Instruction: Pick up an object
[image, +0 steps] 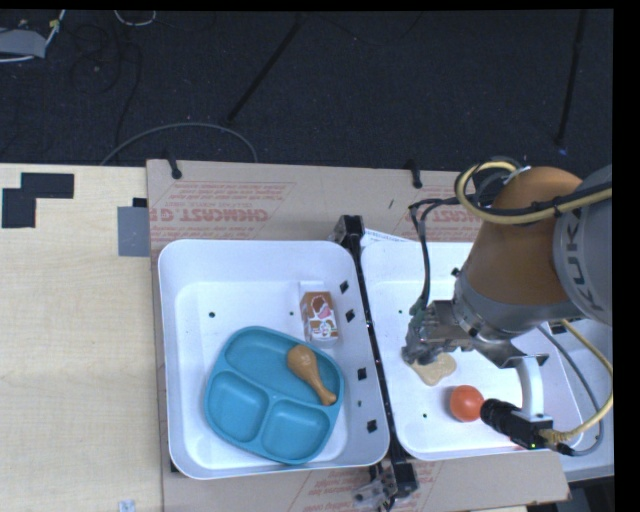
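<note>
The grey arm's gripper (428, 352) sits low in the right white bin (400, 420), right over a flat tan cookie-shaped piece (436, 372), so this looks like the descent onto a pick; next it needs a firm close and a straight lift. The gripper's state cannot be told, as its body hides its tip and part of the tan piece. A small orange-red ball (465, 402) lies just beside

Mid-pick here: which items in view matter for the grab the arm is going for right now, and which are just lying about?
In play:
- two-finger gripper, low in the right white bin
- flat tan bread-like piece, directly under the gripper
- small orange-red ball, close beside it

Lying about, in the left white bin:
- blue divided plastic plate
- tan toy drumstick on the plate
- small printed packet
</note>
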